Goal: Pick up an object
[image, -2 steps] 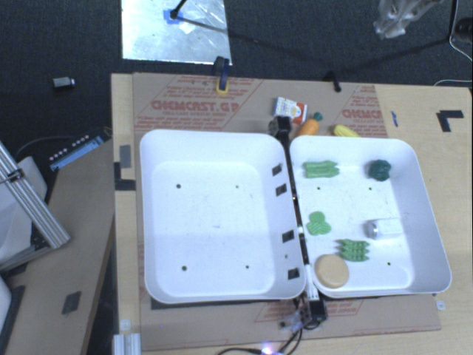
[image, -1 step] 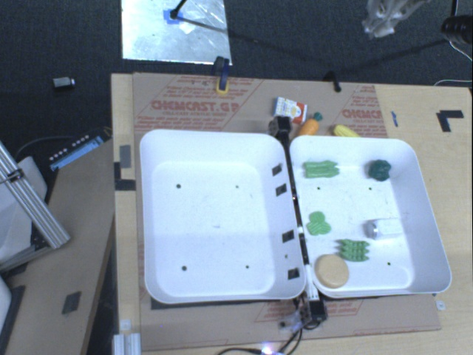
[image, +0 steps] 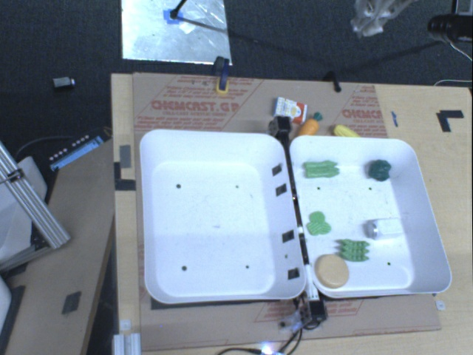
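Observation:
The right bin point(image: 425, 220) holds several small items: a light green ridged piece point(image: 321, 170), a dark green broccoli-like piece point(image: 380, 170), a green leafy piece point(image: 318, 224), a white and grey cylinder point(image: 384, 228), a green ridged piece point(image: 353, 251) and a tan round bun point(image: 332, 271). My gripper point(image: 373, 13) hangs high above the bench at the top right, blurred and pale, well clear of the bins. Nothing shows between its fingers.
The left bin point(image: 211, 217) sits beside the right one, joined by black clips point(image: 284, 191). Behind the bins lie an orange carrot point(image: 309, 127), a yellow item point(image: 345, 132) and a small carton point(image: 290, 109). A metal sheet point(image: 176, 19) lies at the top left.

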You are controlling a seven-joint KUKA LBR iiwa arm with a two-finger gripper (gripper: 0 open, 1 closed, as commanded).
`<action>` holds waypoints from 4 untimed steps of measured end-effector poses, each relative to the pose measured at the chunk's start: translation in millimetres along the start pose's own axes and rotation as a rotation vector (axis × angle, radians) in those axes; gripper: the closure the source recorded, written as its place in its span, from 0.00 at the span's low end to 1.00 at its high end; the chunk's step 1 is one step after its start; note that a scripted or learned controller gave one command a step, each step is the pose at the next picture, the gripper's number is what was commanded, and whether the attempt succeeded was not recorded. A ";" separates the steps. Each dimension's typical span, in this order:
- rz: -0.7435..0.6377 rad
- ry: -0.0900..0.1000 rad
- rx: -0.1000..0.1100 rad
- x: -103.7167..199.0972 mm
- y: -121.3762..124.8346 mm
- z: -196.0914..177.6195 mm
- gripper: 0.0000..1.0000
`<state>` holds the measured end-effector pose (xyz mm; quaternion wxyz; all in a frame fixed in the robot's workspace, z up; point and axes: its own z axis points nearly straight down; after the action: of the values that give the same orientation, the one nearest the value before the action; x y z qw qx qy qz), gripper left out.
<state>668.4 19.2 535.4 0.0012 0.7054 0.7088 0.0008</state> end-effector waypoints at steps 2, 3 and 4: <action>0.001 0.000 -0.001 33.5 0.1 -0.3 1.00; 0.001 0.000 0.000 51.4 0.2 -0.2 1.00; 0.001 0.000 0.000 68.1 0.3 -0.1 1.00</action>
<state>668.3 87.3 535.5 0.0013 0.7058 0.7084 0.0009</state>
